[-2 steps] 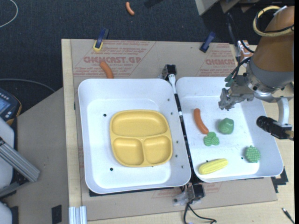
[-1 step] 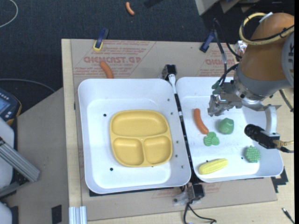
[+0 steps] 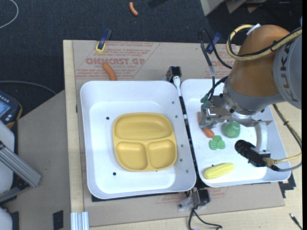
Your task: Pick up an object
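Observation:
In the right bin (image 3: 194, 92) lie a small orange piece (image 3: 209, 132), a green broccoli-like toy (image 3: 216, 143), a round green toy (image 3: 232, 129) and a yellow corn cob (image 3: 218, 170). My gripper (image 3: 210, 117) hangs low over the bin's left part, just above the orange piece and to the left of the round green toy. The wrist hides what is directly beneath it. I see no object lifted clear of the bin floor.
The left bin (image 3: 96, 104) holds a yellow three-compartment plate (image 3: 144, 141). On the cardboard behind the bins lie an orange carrot-like toy (image 3: 110, 71) and a blue-yellow clamp (image 3: 102, 42). A black clip (image 3: 173, 73) sits between the bins' far corners.

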`<state>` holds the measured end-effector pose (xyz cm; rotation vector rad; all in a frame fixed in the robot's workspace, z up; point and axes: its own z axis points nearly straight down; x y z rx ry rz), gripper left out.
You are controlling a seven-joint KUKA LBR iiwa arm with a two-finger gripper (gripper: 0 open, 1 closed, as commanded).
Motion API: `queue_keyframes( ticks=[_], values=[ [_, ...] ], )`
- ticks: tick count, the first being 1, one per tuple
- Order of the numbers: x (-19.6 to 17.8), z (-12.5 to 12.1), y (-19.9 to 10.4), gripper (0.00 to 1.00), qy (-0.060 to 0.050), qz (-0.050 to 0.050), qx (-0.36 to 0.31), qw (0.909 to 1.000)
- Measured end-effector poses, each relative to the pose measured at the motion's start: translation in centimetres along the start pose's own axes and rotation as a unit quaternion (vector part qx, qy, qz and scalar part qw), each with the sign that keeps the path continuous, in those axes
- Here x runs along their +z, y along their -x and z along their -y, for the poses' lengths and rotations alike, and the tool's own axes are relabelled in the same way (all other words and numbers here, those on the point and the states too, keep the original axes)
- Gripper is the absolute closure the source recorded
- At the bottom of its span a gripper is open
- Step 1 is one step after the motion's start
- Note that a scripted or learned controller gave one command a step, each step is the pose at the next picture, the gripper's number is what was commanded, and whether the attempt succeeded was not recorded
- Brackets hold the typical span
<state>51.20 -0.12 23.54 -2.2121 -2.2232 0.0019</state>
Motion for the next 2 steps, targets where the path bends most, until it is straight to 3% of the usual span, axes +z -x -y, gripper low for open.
queue_keyframes(
  ticks=[1,2],
  values=[
    [1.9,0.5,0.8,1.00,0.000,0.001,0.003,1.0000],
    [0.0,0.4,-0.3,1.00,0.004,0.001,0.002,1.0000]
  ],
)
